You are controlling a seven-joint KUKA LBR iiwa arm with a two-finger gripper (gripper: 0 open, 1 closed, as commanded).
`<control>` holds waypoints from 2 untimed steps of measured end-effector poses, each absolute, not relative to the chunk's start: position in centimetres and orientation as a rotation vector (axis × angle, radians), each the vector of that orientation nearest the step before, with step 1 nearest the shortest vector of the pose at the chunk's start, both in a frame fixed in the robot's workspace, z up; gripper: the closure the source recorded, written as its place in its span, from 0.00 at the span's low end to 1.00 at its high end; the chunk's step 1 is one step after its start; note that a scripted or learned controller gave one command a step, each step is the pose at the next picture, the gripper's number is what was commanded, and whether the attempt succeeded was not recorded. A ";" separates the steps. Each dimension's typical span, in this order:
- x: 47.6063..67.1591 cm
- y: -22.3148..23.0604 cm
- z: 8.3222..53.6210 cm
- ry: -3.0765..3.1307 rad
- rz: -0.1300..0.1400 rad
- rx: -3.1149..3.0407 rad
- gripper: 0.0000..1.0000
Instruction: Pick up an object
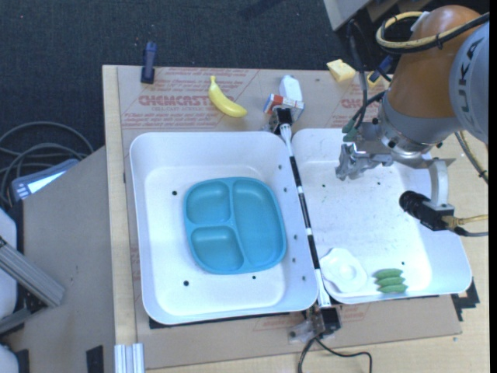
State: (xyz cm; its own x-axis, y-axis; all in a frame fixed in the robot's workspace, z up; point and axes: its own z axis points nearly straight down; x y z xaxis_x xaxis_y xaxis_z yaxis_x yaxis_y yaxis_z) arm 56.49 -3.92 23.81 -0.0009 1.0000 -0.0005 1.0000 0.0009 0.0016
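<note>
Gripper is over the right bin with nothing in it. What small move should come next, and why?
Probably shift the gripper toward the near corner of the right bin, over the green pea pod. The gripper hangs above bare bin floor, while the pod and a white object lie apart from it.

- The two bins, the left bin [155, 286] and the right bin [435, 274], are plain white; the right one carries fine dark specks.
- The divided plate [233, 225] in the left bin is turquoise blue.
- The pea pod [390, 280] near the right bin's front edge is green.
- The small lid-like piece [343, 271] beside it is white.
- The banana [224, 99] on the bench's back edge is yellow.
- The bench board [178, 99] is tan with red lettering.
- The arm [435, 61] is grey with an orange band.
</note>
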 end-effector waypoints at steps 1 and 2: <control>56.5 -3.9 23.8 2.222 0.000 2.220 0.00; 57.4 -7.2 18.8 2.221 -0.001 2.223 0.00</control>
State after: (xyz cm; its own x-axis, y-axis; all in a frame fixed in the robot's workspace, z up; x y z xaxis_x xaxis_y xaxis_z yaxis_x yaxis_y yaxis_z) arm 57.37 -7.21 18.80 0.0009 1.0000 0.0001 1.0000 -0.0009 -0.0014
